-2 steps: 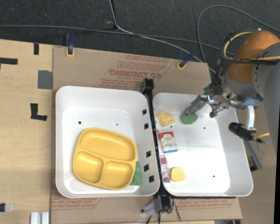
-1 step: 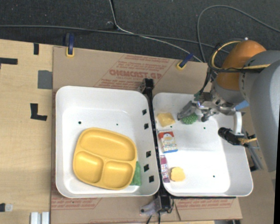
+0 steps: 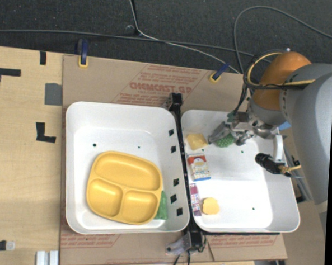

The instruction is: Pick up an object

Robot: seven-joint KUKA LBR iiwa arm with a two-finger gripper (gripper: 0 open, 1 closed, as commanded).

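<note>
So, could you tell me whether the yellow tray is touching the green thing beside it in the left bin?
Touching: the camera view shows the yellow tray overlapping the green thing, with no gap between them.

I see the gripper (image 3: pixel 226 134) low in the right bin (image 3: pixel 273 217), a green object (image 3: pixel 226 142) at its fingertips; yellow tray (image 3: pixel 124 186) fills left bin (image 3: pixel 83 115).

Robotics lab test cell. Cardboard sheet (image 3: pixel 157 86) clamped over wooden table (image 3: pixel 19 148); black tape marks (image 3: pixel 42 131) on table; loose cables (image 3: pixel 160 39) across dark floor; two white bins (image 3: pixel 80 118) for trials; grey industrial arm (image 3: pixel 315 121).
</note>
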